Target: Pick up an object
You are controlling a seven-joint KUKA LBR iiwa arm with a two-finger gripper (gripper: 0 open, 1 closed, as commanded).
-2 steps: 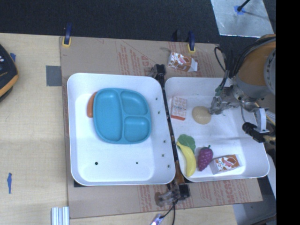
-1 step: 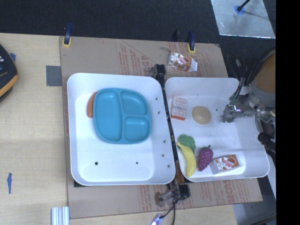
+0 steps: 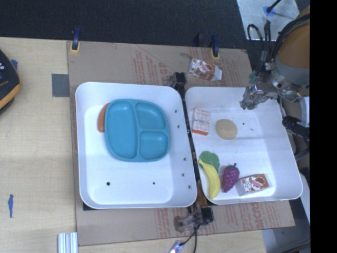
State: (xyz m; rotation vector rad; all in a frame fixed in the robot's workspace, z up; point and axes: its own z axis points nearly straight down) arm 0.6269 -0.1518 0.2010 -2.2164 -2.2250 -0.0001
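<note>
Nothing is visibly held by the gripper (image 3: 251, 100), which hangs over the far right corner of the right bin (image 3: 284, 191); whether it is open or closed cannot be told from this slanted overhead view. Nearest it, on the bin floor, lies a tan round cookie (image 3: 227, 129), with a small red-and-white packet (image 3: 200, 121) just beside that. Farther toward the near wall sit a banana (image 3: 211, 178) touching a green leafy piece (image 3: 210, 158), a bunch of purple grapes (image 3: 229, 177), and a small carton (image 3: 254, 184). The left bin (image 3: 95, 188) carries a blue divided plate (image 3: 138, 129) lying over an orange item (image 3: 100, 119). The pick appears to be at the approach stage; the next move likely calls for centring over one item, perhaps the cookie, then descending.
</note>
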